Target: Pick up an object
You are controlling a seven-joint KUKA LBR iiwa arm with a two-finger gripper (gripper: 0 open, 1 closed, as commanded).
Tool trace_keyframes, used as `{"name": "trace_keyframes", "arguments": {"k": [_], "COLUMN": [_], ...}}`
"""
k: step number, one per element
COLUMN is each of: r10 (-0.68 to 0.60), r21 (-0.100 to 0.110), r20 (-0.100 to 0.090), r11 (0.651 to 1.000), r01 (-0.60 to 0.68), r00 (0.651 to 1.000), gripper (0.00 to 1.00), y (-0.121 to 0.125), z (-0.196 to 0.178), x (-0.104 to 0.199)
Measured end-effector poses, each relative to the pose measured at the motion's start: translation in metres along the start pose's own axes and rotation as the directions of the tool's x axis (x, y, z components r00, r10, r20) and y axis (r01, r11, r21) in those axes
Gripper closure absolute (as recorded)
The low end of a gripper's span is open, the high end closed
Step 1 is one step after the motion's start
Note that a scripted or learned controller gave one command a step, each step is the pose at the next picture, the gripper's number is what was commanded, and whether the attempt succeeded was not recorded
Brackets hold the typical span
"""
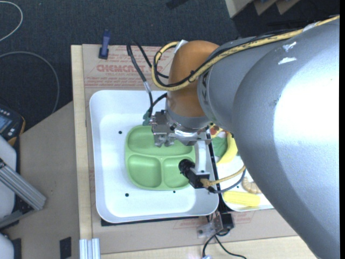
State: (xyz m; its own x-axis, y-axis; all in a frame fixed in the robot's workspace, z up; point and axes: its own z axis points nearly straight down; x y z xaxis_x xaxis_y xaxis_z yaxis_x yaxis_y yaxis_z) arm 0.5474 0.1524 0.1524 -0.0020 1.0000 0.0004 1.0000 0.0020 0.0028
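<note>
1. While the pincer (161,133) hangs low over the green divided plate (153,163), its tips are hidden under the wrist housing, so I cannot tell how wide it stands or whether it has hold of anything.
2. That plate, the likeliest thing to be picked, lies flat in the left bin (108,161), with the pincer at about its 12 o'clock rim.
3. As I judge it, a flat rim offers little to bite. If the tips close on the sloped lip they could slide off, and the plate would stay put or skid toward 6 o'clock.
4. A plate caught at one edge would hang tilted. A broad, light dish held that way could swing and drop as the arm (280,117) rises.
5. Pushing too deep could press the plate against the bin floor and shove the bin itself across the counter (86,90).
6. Cables (145,69) loop off the wrist at 11 o'clock, and a black fitting (190,172) sits over the plate's 4 o'clock corner. Either might snag or nudge the plate during the lift.
7. At 3 o'clock, yellow pieces (240,198) in the neighbouring bin lie partly under the arm. They are close enough that a sideways sweep could disturb them.
</note>
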Motion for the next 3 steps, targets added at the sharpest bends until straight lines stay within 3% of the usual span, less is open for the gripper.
{"name": "trace_keyframes", "arguments": {"k": [1,2,3], "r10": [0.004,-0.002,-0.002], "r21": [0.013,-0.013,0.01], "r20": [0.001,-0.003,0.001], "r11": [1.0,1.0,1.0], "r01": [-0.004,0.002,0.002], "r00": [1.0,1.0,1.0], "gripper": [1.0,1.0,1.0], "y": [-0.072,0.006,-0.013], "z": [0.006,-0.102,-0.049], "x": [-0.008,0.022,0.061]}}
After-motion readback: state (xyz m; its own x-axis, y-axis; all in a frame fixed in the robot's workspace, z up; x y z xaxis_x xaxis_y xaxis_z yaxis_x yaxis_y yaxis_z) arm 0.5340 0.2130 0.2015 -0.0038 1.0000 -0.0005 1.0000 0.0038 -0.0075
